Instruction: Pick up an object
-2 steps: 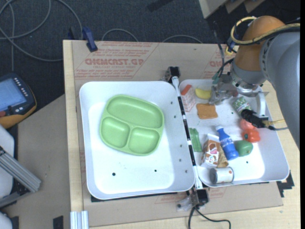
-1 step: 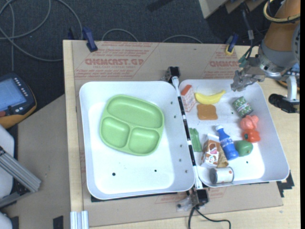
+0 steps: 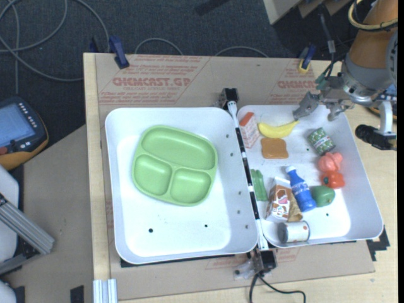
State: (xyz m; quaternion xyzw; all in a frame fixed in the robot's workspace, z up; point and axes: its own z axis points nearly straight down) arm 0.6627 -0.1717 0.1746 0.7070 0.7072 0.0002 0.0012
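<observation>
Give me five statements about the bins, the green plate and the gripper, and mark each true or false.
1. The green divided plate lies in the left bin. True.
2. The banana lies on the green divided plate. False: it lies in the right bin, near its far edge.
3. The gripper hangs over the far part of the right bin. True.
4. The gripper holds the blue bottle. False: the bottle lies in the right bin, apart from the gripper.
5. The orange slab lies just nearer the camera than the banana. True.
</observation>
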